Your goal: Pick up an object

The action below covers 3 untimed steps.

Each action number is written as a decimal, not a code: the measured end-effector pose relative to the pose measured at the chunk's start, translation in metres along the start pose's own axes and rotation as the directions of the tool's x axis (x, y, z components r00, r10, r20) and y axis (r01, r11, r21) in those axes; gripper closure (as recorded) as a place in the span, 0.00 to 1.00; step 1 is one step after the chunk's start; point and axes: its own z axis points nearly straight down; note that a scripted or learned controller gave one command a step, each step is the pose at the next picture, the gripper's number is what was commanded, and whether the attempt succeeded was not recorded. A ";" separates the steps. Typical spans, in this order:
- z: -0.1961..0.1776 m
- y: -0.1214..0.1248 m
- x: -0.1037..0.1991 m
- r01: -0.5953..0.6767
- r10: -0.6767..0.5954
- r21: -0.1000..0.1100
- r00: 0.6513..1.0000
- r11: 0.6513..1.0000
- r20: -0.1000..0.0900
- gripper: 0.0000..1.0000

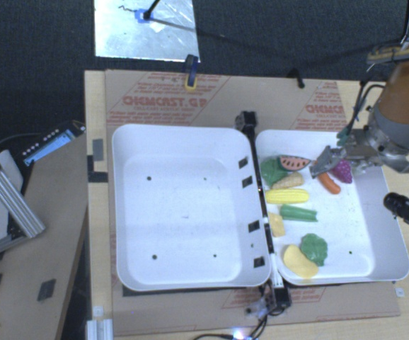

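Toy foods [294, 196]: about nine, right bin [381, 261]; end effector [326, 166] state unclear.

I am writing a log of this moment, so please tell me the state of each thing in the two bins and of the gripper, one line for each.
gripper: low over right bin's upper part, fingers unclear
purple grapes: lying beside gripper
carrot: lying flat
watermelon slice: lying flat
corn: lying flat
green pepper: lying flat
lemon: touching broccoli
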 end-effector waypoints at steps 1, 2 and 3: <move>0.139 0.007 -0.064 -0.007 0.007 0.010 1.000 1.000 0.001 0.00; 0.174 0.084 -0.031 0.006 -0.006 -0.005 1.000 1.000 0.001 0.00; 0.162 0.082 -0.033 0.003 -0.003 -0.004 1.000 1.000 0.001 1.00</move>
